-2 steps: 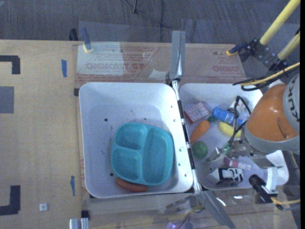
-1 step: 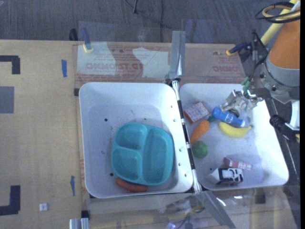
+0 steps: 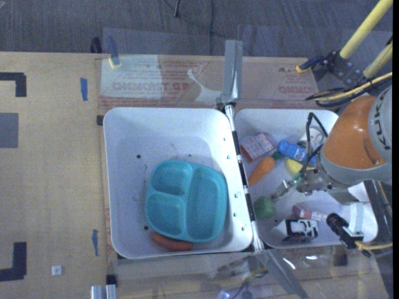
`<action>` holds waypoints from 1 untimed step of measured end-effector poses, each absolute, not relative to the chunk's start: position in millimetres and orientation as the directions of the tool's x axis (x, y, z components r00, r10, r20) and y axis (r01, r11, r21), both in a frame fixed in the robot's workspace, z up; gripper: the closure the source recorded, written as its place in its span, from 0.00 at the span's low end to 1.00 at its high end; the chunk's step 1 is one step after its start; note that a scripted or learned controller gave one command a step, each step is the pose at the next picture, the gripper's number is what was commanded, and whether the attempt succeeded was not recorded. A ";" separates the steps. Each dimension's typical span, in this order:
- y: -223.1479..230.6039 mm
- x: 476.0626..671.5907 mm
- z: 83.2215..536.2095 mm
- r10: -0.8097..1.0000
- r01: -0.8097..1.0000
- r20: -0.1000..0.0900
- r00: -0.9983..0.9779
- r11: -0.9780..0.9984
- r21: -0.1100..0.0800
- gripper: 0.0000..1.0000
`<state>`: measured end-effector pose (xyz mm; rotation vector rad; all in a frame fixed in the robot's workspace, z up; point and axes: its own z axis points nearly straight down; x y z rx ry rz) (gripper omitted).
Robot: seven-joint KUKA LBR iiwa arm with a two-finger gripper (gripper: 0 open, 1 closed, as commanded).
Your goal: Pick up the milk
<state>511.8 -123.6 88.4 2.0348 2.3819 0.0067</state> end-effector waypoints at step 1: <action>-126.6 513.0 99.3 0.988 0.988 -0.009 -0.152 0.152 0.015 1.00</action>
